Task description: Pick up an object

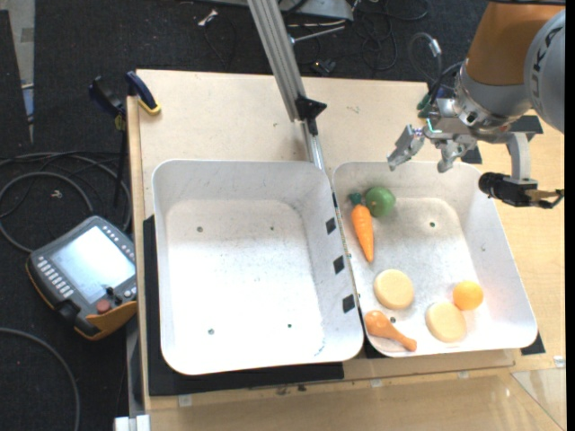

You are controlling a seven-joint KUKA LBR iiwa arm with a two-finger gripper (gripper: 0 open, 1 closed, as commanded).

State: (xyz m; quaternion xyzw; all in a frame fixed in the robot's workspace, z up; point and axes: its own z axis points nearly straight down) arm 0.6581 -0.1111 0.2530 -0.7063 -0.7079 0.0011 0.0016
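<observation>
My gripper [425, 153] hangs open above the far edge of the right bin [503, 268], with nothing between its fingers. Below and left of it lies a green ball [381, 201] touching the top of an orange carrot [363, 232]. Nearer the front of that bin sit a pale round disc [393, 288], a second pale piece [446, 321], a small orange ball [467, 295] and an orange drumstick-shaped toy [390, 329] at the front left corner.
The left bin [238, 259] sits beside the right one, sharing a raised middle wall. A slanted metal pole [283, 52] rises from the bench behind the bins. A teach pendant [85, 277] lies on the floor at left.
</observation>
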